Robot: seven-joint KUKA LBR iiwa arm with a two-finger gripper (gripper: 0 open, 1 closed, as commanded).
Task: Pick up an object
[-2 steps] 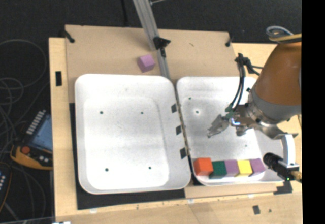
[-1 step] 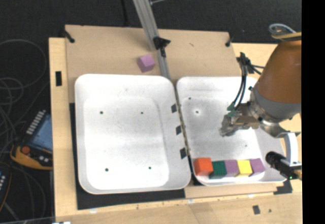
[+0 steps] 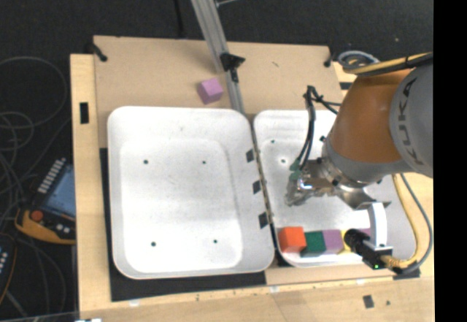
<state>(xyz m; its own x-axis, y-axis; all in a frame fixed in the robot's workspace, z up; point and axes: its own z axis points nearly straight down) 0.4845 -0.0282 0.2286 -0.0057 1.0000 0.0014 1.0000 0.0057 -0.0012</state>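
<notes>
The orange block point(image 3: 292, 238), green block point(image 3: 314, 242) and purple block point(image 3: 333, 240) line the right bin's point(image 3: 273, 131) near edge, left to right. The gripper point(image 3: 298, 188) hangs just beyond them, holding nothing; its opening I cannot tell.

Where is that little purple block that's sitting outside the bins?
The purple block lies on the wooden bench, just beyond the left bin's far edge, beside the slanted metal rail.

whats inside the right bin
Along the near edge of the right bin sit an orange block, a green block and a purple block. The arm covers the bin's right part.
</notes>
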